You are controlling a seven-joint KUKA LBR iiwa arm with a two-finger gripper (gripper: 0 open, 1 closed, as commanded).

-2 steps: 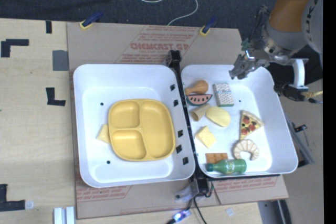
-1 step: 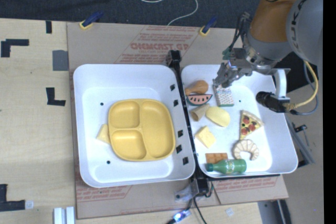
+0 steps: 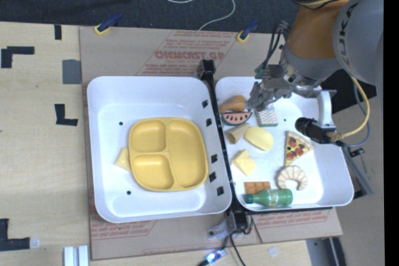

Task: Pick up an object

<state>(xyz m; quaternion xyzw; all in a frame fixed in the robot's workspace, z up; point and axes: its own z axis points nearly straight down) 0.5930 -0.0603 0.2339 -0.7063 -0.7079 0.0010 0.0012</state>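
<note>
My gripper [image 3: 260,98] hangs over the back of the right bin [image 3: 336,165]. It is just above a small checkered pink and green packet [image 3: 267,116] and to the right of a watermelon slice [image 3: 237,116] and a brown bread roll [image 3: 235,101]. Nothing can be seen held in it. Also in the right bin lie a pale yellow oval piece [image 3: 259,138], two cheese pieces [image 3: 244,163] [image 3: 234,134], a pizza slice [image 3: 297,147], a croissant [image 3: 293,177], a cracker [image 3: 257,186] and a green bottle [image 3: 269,197] lying on its side.
The left bin [image 3: 106,103] holds a yellow divided plate [image 3: 168,154] and a yellow wedge [image 3: 121,159] at the plate's left. A black divider [image 3: 215,134] runs between the bins. The arm's grey body and cables [image 3: 349,103] overhang the right bin's back right corner.
</note>
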